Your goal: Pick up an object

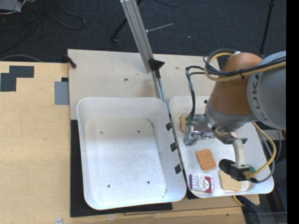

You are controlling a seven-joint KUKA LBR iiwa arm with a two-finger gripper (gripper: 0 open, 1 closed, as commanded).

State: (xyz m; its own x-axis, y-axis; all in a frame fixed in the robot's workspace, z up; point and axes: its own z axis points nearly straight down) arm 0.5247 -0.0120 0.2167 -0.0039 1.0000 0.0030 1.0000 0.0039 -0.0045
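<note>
While my gripper (190, 136) hangs low in the right bin (261, 183), I can't tell its state. Nothing's lifted yet: orange block (205, 158) and red packet (201, 183) lie untouched.

A dark carpeted floor (70, 17) fills the far part of the scene, with loose cables (28, 3) trailing across its far left. A pale tabletop (107, 73) stands in the middle. To the left lies a light wooden board (32, 139) bearing dark and grey patches. A slanted metal rail (140, 36) rises from the tabletop. A thin stand leg (268, 17) shows far right.
</note>
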